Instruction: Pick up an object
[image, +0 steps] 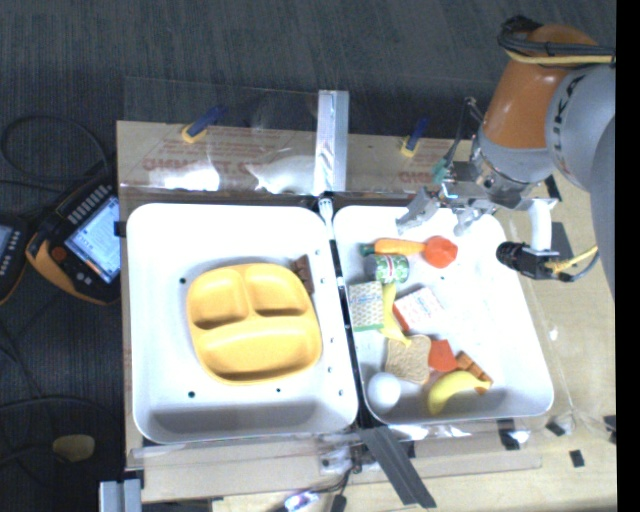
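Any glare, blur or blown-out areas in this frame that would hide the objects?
Camera view: both white bins look overexposed, the egg nearly blending into the right bin; the gripper looks slightly soft; the yellow tray shows mild sheen; small items are coarse.

Brown item (302, 270) half hidden behind yellow tray (254, 322)

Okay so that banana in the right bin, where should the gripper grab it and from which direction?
Probably from straight above, at the banana's middle, with the gripper turned so it closes across the narrow width. The banana lies flat near the right bin's front wall, curving along it. An orange piece touches its back edge and the egg sits to its left, so coming in sideways looks crowded.
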